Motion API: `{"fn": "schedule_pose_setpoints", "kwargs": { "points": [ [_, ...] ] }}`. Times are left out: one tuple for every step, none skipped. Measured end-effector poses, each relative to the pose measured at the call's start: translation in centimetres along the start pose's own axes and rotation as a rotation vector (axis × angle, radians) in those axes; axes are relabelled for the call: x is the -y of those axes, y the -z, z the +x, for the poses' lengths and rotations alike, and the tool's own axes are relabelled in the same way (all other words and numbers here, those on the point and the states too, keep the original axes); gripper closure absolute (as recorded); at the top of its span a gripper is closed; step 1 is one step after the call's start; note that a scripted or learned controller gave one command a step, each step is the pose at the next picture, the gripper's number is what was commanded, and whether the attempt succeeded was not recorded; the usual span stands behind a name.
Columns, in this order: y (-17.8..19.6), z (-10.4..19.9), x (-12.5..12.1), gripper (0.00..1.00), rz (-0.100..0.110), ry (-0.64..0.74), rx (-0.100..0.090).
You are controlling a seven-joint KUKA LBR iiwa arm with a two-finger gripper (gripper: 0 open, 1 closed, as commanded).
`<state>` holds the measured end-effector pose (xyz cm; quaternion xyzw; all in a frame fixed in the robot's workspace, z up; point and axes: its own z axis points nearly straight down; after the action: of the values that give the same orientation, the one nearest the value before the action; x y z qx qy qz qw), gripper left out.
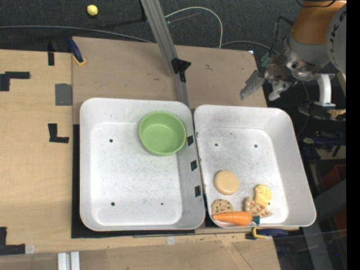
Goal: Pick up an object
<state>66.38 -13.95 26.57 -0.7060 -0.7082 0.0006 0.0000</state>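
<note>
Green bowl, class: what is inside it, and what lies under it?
The green bowl holds nothing visible. It sits in the left bin; the bin floor beneath it is covered.

A pale wooden worktop (34,167) carries two shallow white bins set side by side and touching along their inner edges: the left bin (90,167) and the right bin (292,151). Black tape marks (54,133) lie on the worktop to the left of the bins, near a grey square patch (63,94). A slanted metal bar (160,27) runs down from the top toward the seam between the bins. Behind the worktop, on dark carpet (45,4), sits a small yellow ball (92,9). A thin white cable (197,13) loops across the carpet. A blue-and-yellow clamp (76,52) grips the worktop's far edge.
</note>
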Motion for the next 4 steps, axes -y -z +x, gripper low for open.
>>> {"fn": "schedule_pose_setpoints", "kwargs": {
  "points": [
    [0.0,0.0,0.0,0.0,0.0,-0.001,0.001],
    [-4.4,0.3,0.4,0.0,0.005,-0.001,0.0],
    [-10.6,-0.2,0.1,0.0,0.007,-0.001,-0.001],
    [-16.1,0.9,-0.2,0.0,0.006,-0.001,-0.001]
  ]
}}
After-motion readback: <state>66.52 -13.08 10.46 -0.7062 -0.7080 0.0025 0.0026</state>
